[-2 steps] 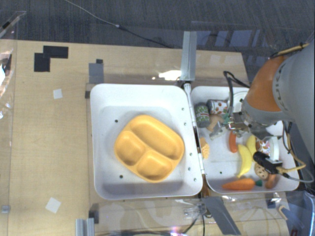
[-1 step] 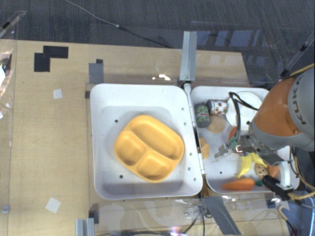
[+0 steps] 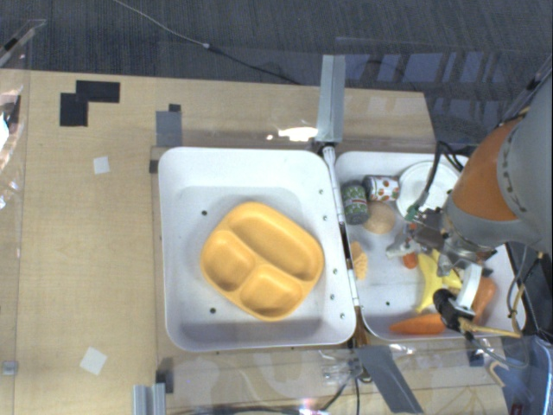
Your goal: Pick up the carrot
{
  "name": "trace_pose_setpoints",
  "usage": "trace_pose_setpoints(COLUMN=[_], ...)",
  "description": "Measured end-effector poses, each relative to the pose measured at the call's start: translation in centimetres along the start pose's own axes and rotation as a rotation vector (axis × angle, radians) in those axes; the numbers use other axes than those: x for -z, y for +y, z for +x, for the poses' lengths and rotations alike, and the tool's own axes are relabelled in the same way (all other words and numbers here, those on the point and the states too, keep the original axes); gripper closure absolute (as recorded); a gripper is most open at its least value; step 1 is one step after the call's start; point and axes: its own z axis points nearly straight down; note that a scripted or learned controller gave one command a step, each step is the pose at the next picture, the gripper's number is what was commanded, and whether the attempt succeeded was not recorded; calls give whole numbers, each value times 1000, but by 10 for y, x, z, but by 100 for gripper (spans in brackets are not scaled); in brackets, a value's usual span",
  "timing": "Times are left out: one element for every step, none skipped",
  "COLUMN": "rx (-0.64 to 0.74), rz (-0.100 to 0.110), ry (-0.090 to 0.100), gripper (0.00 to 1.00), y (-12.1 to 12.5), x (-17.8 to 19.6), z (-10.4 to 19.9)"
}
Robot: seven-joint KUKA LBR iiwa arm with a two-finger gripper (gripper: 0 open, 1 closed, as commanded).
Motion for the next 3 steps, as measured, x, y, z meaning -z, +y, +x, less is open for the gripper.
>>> trace_pose_setpoints(rx=[-327,-317,-69], rz=[1,-1,-11], ry=[0,1,1], gripper=[0,100,100], y=[9,10,17], x=[-31,-21,135], z=[-10,-8,-60])
